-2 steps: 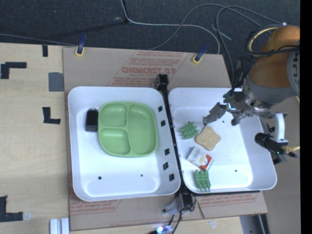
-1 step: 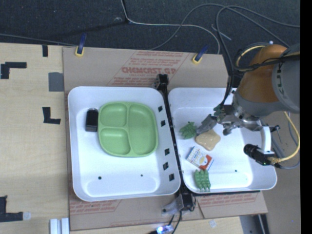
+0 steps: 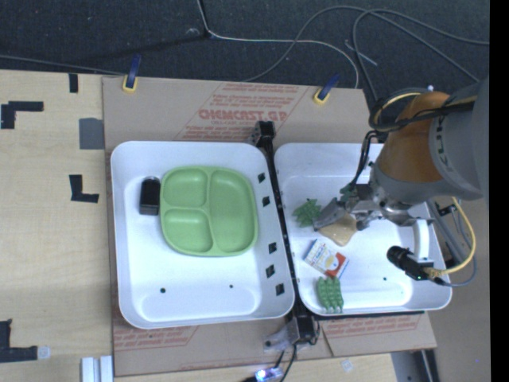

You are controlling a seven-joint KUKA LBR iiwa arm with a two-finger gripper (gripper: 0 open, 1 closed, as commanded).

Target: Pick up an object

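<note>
The tan block [image 3: 340, 232] lies mid right bin [image 3: 398, 297], and the gripper [image 3: 332, 217] sits low right over its upper-left corner; whether its jaws grip cannot be told. Left of the block is a green leafy toy [image 3: 307, 211], below it a small card [image 3: 325, 257] and green brick [image 3: 330, 293]; bare floor stretches to its right

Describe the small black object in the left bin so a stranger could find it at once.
Start at the left bin, the one holding the green divided plate. Look just beyond the plate's left edge, near the bin's upper left corner, where a small black block lies on the white floor. It is the only dark thing in that bin, and far smaller than the plate beside it.
</note>
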